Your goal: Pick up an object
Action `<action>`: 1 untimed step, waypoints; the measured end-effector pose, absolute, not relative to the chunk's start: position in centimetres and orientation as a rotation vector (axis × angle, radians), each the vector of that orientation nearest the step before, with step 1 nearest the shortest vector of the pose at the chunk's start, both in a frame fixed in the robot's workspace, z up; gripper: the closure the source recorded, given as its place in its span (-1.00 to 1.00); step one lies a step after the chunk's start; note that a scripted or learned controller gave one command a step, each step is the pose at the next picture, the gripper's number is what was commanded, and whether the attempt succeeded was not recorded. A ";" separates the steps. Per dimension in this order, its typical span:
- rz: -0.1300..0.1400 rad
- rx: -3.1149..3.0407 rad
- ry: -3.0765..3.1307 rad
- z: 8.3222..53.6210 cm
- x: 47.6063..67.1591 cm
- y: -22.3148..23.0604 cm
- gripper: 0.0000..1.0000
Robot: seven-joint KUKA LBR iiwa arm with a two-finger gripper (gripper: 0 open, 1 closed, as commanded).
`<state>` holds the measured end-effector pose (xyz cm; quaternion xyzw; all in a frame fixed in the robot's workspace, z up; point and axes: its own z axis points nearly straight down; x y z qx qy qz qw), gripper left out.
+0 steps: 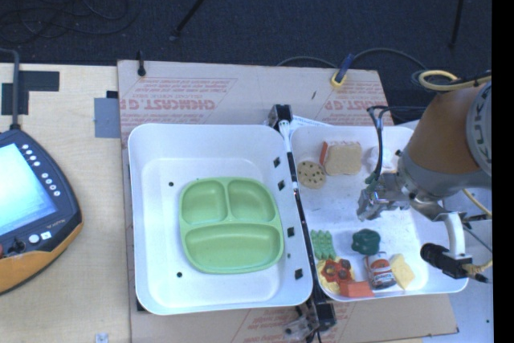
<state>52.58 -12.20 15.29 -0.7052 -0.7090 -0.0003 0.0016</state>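
Hovering over the right bin [418, 273], the hand [371, 203] — can't tell its grip — is sitting just above the dark green toy [366, 240].

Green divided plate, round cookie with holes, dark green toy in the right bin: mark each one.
Green divided plate [231, 224]: camera view, on the ridge between its compartments.
Round cookie [311, 173]: camera view, centre of its holed face.
Dark green toy [366, 240]: camera view, middle of its top.
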 end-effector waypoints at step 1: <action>0.007 -2.217 -2.216 14.9 52.3 -12.5 -1.00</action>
